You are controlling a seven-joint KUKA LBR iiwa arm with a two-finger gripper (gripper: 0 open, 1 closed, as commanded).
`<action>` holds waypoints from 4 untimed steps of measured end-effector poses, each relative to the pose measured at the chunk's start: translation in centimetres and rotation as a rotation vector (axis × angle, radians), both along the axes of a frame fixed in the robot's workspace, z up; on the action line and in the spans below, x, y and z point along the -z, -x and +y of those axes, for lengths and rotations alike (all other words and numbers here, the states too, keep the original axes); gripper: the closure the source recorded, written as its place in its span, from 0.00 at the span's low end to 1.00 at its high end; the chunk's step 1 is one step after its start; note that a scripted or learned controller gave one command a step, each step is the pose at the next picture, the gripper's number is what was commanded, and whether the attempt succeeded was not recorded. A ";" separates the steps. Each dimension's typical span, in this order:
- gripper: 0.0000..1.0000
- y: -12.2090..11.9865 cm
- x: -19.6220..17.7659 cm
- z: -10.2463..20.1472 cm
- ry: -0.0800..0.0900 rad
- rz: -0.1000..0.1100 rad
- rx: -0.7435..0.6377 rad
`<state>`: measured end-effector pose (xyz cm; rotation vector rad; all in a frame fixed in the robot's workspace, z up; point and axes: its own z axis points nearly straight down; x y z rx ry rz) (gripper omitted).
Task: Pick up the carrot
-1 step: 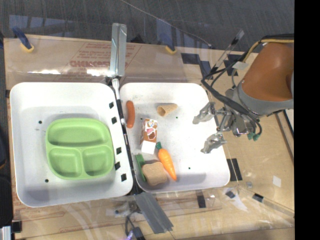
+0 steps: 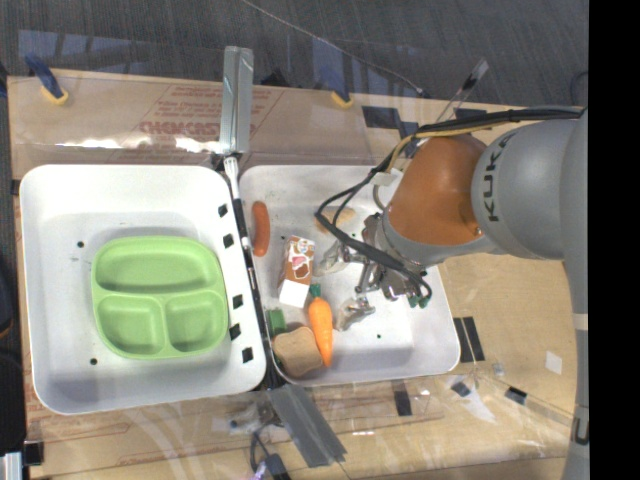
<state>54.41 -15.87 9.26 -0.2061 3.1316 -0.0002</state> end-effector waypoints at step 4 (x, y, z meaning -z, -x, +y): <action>1.00 4.2 0.0 7.1 -0.003 0.001 0.547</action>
